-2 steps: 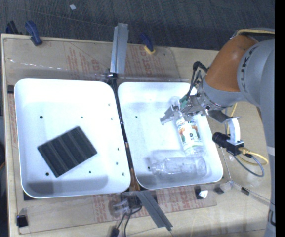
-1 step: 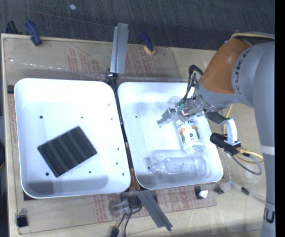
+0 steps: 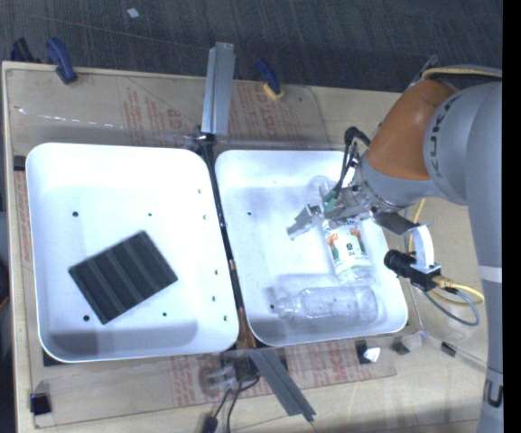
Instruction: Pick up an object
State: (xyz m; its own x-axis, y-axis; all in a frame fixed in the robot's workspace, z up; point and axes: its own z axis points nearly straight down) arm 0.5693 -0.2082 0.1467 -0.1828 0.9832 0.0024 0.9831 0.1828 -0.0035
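Claw (image 3: 319,213) is down in the right white bin (image 3: 242,242), parked right at the cap end of the small white plastic bottle with the orange-and-green label (image 3: 348,249), and honestly I can't tell how wide it's open or whether it's got anything. To do this well I'd square up across the bottle's narrow width and close mid-body, since round plastic likely rolls away. It's lying on its side, just above the clear crinkly plastic bottle (image 3: 325,303).

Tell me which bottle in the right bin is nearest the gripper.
The white labelled bottle, directly under the gripper; the clear plastic bottle lies farther off along the bin's front wall.
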